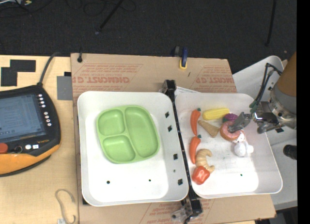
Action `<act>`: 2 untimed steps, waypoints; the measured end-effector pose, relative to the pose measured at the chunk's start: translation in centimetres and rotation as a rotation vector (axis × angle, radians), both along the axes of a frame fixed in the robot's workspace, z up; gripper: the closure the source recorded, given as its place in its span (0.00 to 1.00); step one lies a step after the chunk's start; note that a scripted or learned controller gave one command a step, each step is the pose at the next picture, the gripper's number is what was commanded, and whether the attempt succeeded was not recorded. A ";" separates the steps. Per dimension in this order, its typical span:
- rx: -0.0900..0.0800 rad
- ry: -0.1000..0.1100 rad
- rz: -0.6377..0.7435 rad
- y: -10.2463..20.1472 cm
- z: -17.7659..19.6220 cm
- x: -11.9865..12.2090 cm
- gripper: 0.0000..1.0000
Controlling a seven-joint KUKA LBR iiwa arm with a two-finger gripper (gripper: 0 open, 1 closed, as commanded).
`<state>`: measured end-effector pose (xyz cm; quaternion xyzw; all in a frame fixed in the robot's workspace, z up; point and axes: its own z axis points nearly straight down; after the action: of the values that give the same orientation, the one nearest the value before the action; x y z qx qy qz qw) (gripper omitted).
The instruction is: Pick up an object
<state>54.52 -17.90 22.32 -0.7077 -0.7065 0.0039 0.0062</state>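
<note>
pendant: teach pendant (24,128) at far left on the bench, grey screen, orange underside, cable running up and away
cardboard: brown sheet (145,72) under both bins, red print upside down, blue and yellow clamp (183,58) on its far edge
left bin: white bin (92,179) holds a green divided plate (128,134), three compartments, lying flat near bin centre
divider: black clips along the seam where the two bins meet
right bin: white bin (256,179) holds the toy food, clustered in its left and middle part
carrots: two orange carrots, one (194,120) near the far left of the bin, the other (194,147) just below it, both lengthwise along the seam
pepper: red pepper (201,174) nearest the front edge, touching or just beside the croissant (204,157)
corn: yellow corn (216,114) toward the far side, tan wedge (209,128) just below it
donut: pink donut (229,132) mid-bin, purple item (231,118) just behind it, white item (240,148) just in front
gripper: gripper (236,123) reaches in from the right, low over the donut, dark finger (240,120) tip on or right at the donut's far rim
jaws: cannot tell how far apart, second finger not made out; nothing visibly between them
arm: grey wrist (273,114) with cables at right edge, over the bin's right wall
</note>
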 end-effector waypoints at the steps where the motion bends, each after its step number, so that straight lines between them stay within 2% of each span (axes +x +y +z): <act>1: -0.002 -0.012 0.002 0.0 0.7 0.2 0.00; 2: -0.001 -0.008 0.004 0.1 -5.7 0.0 0.00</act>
<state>54.50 -17.80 16.66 -0.7065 -0.7077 0.0013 0.0029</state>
